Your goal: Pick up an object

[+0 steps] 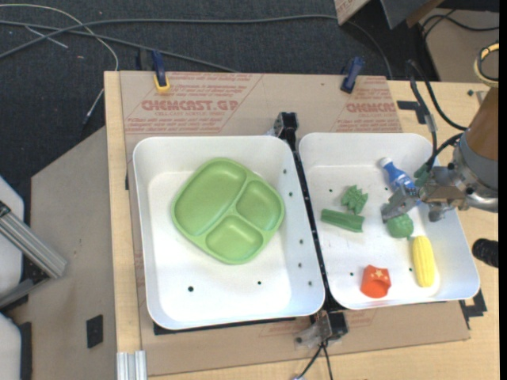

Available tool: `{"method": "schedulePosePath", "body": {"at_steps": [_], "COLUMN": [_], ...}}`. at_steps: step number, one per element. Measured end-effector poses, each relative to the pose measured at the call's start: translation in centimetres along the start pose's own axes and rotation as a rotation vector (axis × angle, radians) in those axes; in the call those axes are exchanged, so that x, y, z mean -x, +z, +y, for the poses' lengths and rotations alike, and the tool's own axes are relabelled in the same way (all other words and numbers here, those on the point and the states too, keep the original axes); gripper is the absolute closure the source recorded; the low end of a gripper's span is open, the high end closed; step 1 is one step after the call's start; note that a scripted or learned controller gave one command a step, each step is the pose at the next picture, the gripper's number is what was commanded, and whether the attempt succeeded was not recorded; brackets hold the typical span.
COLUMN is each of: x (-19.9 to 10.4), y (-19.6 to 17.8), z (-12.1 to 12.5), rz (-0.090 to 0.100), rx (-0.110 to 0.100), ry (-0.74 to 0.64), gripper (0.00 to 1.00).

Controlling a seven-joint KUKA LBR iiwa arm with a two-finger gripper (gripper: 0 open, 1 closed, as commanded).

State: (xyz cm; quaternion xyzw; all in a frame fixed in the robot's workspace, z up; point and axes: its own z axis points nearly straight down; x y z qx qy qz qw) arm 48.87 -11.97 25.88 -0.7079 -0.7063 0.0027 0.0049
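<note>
- The tabletop point(238, 93) is covered with brown printed board, held at its far edge by two clamps, a yellow and blue one point(161, 76) on the left and a blue one point(352, 74) further right.
- The left bin point(150, 165) holds a green divided plate point(228, 210), lying flat and turned at an angle, with three compartments showing.
- A black clip point(286, 123) sits at the far end of the seam where the two bins meet.
- The right bin point(333, 153) carries the small toys. Toward its left side a dark green bumpy piece point(354, 199) lies just behind a long green piece point(342, 221), and the two look to be touching.
- Near the front of that bin sits an orange-red piece point(376, 281).
- A round green lump point(400, 227) rests mid-bin, right under the tip of the tool point(398, 206).
- A blue and white object point(396, 173) lies just behind the tool, close against it.
- A yellow corn cob point(425, 260) lies lengthwise, just right of the green lump and apart from the orange-red piece.
- The tool reaches in from the right, low over the green lump; from here I cannot tell whether it is clenched or released, nor whether it has anything.
- The grey arm point(483, 145) looms at the right edge.
</note>
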Motion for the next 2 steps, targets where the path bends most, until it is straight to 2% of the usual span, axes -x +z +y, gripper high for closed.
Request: {"method": "schedulePosePath", "body": {"at_steps": [1,2], "x": [0.0,-0.4], "y": [-0.4,5.6], "z": [0.2,-0.4], "rz": [-0.002,0.0], "rx": [0.009,0.003], "ry": [-0.003,-0.002], "gripper": [0.0,0.0]}}
